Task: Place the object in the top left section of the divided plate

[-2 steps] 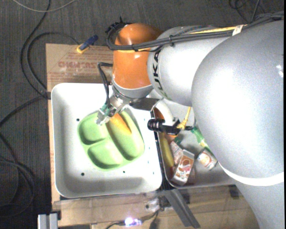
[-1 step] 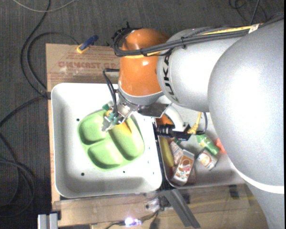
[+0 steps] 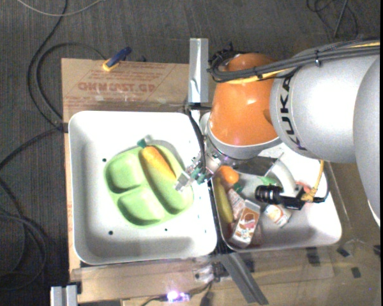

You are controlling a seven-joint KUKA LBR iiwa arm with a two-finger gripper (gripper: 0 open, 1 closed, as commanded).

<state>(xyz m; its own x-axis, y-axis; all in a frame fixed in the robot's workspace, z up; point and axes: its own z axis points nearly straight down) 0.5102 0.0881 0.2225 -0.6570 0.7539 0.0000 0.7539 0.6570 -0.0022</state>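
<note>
From my screen I see the arm (image 3: 293, 113) reaching in from three o'clock, and the gripper (image 3: 190, 174) hangs over the right edge of the plate (image 3: 137, 199), close to the wall between the two bins. The plate is green and divided, and it lies in the left bin (image 3: 89, 234). The object, a long orange thing that I call the carrot (image 3: 158, 162), lies in the long section at about one o'clock of the plate, with its lower end very near to the gripper tips. I cannot tell how far the gripper is open, and I cannot tell if it has hold of the carrot or only stands beside it; the tips are too small and blurred. The top left section, at about ten o'clock of the plate, has nothing in it, so I judge the placing step is not yet done. The next move, I think, calls for a sure hold on the carrot, then a short carry toward ten o'clock and a low release there. The right bin (image 3: 325, 231) holds other small things, well apart from the plate.
</note>
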